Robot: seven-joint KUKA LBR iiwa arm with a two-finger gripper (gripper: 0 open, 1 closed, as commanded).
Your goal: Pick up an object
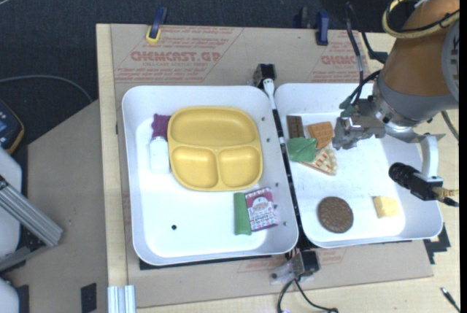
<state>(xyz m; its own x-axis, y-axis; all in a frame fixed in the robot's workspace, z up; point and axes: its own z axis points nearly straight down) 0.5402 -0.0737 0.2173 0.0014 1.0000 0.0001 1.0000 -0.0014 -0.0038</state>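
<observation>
Lowest in the frame, in the right bin (430,228): a brown disc (336,214), with a yellow block (385,206) to its right, both well below the arm. In the left bin (135,180), a green-and-red packet (255,211) at bottom centre, a yellow tray (214,146) above it, a white and purple item (158,142) at the tray's left edge. Higher in the right bin, a cluster near the divider: green piece (300,150), wedge (323,162), orange cracker (320,133), brown bar (295,126). Gripper (347,130) just right of the cracker and above the wedge, so likeliest target lying immediately left of the jaws; cracker's axis roughly square, no clear long side. Jaws dark and crowded against the wrist: cannot tell whether spread or closed, nothing visibly between them. Arm cut off at the right edge.
</observation>
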